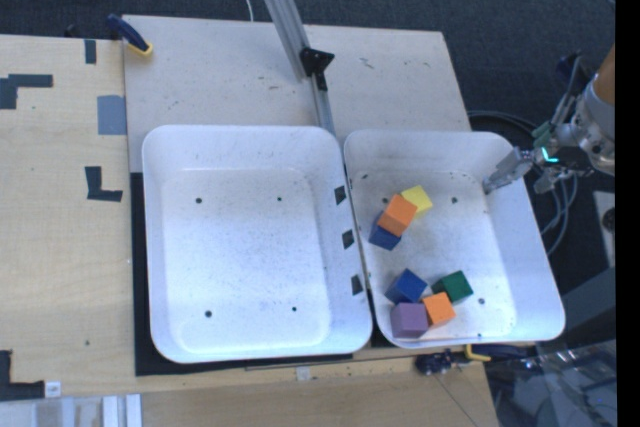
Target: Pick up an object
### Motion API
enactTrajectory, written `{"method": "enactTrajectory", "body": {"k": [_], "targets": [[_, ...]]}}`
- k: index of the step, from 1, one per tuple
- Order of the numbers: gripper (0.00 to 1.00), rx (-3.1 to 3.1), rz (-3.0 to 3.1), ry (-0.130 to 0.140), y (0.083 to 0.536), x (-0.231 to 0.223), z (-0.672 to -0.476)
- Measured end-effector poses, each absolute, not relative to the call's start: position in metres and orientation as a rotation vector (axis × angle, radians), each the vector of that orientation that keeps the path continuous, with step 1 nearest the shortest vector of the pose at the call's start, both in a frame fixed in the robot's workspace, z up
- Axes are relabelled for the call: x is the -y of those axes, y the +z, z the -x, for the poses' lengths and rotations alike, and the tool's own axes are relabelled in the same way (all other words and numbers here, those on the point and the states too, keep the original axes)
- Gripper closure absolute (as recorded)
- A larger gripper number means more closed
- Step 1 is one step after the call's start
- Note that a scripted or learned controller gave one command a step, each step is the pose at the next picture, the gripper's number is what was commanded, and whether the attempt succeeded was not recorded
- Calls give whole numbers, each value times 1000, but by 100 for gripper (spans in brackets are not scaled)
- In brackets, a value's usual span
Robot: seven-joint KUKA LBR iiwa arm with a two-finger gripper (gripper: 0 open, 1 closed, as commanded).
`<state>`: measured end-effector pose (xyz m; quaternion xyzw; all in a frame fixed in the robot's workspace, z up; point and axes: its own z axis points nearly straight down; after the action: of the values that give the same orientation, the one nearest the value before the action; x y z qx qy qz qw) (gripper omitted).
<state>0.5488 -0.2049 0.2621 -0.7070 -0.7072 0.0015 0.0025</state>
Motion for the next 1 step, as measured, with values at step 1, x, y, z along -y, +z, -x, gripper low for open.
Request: {"method": "enactTrajectory", "body": {"k": [1], "targets": [[0,2223,2219,1,265,205,-550]]}}
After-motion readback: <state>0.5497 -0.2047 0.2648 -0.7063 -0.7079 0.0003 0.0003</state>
